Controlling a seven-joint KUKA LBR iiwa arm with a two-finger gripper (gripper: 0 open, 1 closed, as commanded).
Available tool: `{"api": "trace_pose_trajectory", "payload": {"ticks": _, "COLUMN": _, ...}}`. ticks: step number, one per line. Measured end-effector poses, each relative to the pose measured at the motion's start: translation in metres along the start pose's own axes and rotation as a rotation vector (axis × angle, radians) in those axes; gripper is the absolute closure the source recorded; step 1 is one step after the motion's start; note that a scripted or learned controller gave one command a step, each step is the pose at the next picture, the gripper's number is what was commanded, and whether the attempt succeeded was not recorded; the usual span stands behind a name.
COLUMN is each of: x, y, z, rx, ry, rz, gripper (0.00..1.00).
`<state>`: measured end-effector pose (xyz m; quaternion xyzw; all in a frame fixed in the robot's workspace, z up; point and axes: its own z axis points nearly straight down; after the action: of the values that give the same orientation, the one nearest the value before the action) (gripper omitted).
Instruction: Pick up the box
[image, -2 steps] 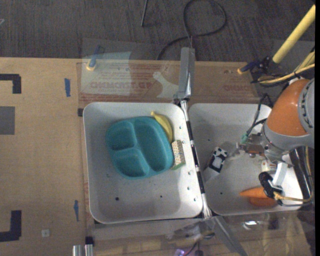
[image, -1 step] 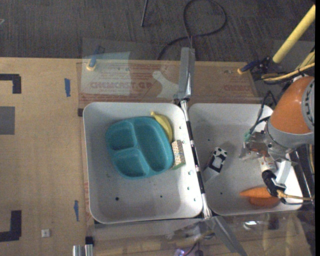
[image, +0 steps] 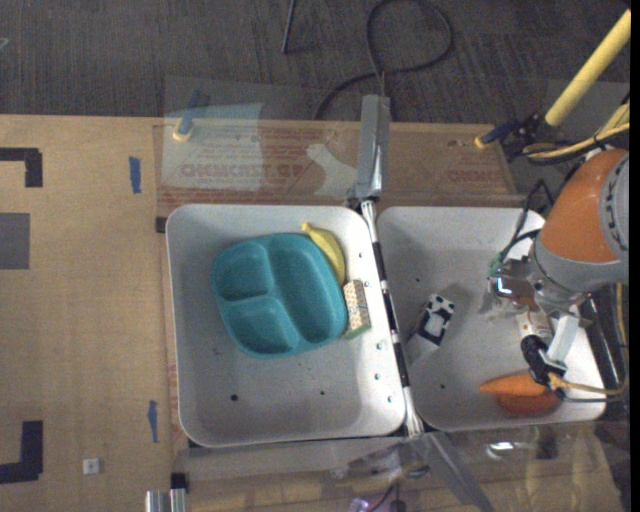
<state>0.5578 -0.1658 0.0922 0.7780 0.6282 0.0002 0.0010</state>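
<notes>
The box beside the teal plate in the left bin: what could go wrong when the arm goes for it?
1. The box seems to touch the rim of the teal plate and lies near the right wall of the left bin, so a grasp may have little room and may shove the plate.
2. The black-and-white object in the right bin lies nearer the arm and might be grabbed by mistake.
</notes>
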Motion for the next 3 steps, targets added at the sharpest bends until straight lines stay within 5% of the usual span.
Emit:
{"api": "trace_pose_trajectory", "payload": {"ticks": 1, "x": 0.005, "y": 0.0, "z": 0.0, "rx": 0.003, "ry": 0.01, "rz": -0.005, "gripper": 0.0}}
{"api": "trace_pose_trajectory", "payload": {"ticks": 2, "x": 0.002, "y": 0.001, "z": -0.01, "rx": 0.001, "ry": 0.003, "rz": -0.002, "gripper": 1.0}}
{"api": "trace_pose_trajectory", "payload": {"ticks": 3, "x": 0.005, "y": 0.001, "z": -0.01, "rx": 0.002, "ry": 0.008, "rz": -0.005, "gripper": 0.0}}
